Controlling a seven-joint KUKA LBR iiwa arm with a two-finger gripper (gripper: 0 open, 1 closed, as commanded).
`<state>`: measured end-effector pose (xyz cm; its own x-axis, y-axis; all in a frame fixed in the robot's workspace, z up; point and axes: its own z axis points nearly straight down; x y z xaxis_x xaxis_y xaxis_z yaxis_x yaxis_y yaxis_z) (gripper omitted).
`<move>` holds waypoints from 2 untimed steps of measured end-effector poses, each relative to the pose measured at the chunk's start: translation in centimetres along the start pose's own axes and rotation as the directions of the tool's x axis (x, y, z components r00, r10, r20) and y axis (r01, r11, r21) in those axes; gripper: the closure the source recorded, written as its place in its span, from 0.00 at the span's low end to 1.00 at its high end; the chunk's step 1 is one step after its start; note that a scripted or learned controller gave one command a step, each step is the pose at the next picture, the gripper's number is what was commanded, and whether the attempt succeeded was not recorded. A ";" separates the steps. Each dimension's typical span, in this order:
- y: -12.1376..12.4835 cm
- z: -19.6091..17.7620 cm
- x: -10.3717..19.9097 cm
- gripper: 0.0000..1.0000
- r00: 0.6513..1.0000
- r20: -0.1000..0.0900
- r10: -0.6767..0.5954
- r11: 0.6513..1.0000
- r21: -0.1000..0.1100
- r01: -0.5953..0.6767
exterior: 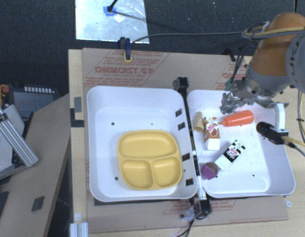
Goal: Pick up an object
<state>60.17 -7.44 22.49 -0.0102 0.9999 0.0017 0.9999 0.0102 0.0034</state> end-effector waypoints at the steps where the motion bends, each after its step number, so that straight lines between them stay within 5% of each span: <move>1: 0.5 0.0 4.4 1.00 1.000 0.000 0.001 1.000 0.001 -0.001; 2: 0.6 -0.5 9.0 1.00 1.000 0.000 0.001 1.000 0.002 -0.001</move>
<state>60.68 1.56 22.96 -0.0096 1.0000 0.0018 1.0000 0.0096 0.0015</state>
